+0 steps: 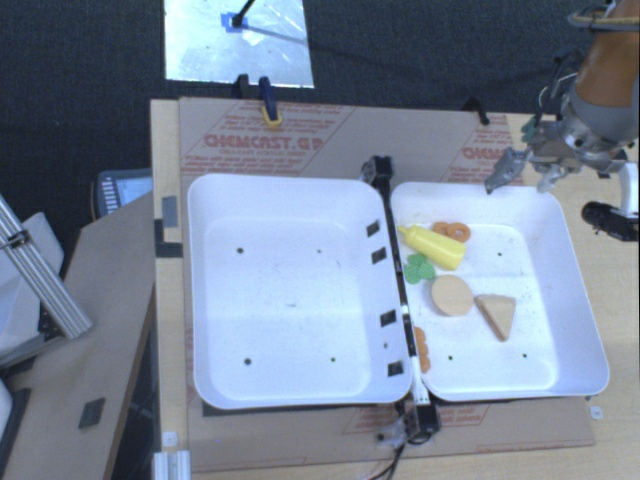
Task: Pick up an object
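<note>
The right bin (560, 268) holds a yellow bottle-shaped toy (434, 245), an orange ring (456, 231), a green leafy piece (418, 267), a round tan disc (451, 295) and a tan wedge (497, 315). A small orange piece (421, 348) lies at the bin's left wall. My gripper (527, 172) hangs above the far rim of the right bin, up and to the right of the toys. Its two grey fingers (503, 171) stand spread apart with nothing between them.
The left bin (210, 368) sits beside the right one, joined by a black clamped seam (395, 288). Both rest on a cardboard sheet (300, 138). A shiny metal plate (238, 28) lies at the back. An aluminium rail (35, 268) slants at the left.
</note>
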Motion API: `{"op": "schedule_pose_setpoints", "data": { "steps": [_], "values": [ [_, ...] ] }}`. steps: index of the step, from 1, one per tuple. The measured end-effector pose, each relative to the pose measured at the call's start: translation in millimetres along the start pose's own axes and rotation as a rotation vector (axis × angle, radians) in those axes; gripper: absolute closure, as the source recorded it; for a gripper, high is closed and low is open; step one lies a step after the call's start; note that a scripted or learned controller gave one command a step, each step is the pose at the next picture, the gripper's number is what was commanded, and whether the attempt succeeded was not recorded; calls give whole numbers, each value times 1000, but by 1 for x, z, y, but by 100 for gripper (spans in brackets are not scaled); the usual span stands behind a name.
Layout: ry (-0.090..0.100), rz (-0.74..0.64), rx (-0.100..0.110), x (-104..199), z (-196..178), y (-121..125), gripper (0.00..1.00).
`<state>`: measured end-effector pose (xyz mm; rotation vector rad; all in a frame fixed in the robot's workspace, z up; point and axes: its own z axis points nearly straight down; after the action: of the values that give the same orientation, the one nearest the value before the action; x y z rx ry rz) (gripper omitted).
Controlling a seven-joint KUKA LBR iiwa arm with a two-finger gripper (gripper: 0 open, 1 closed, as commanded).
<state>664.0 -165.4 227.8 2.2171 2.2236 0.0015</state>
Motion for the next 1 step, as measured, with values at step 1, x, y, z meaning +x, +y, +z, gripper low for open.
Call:
{"op": "schedule_pose_setpoints", "data": {
  "steps": [1],
  "values": [
    [-1, -7, -20, 57, -184, -19, 0]
  ]
}}
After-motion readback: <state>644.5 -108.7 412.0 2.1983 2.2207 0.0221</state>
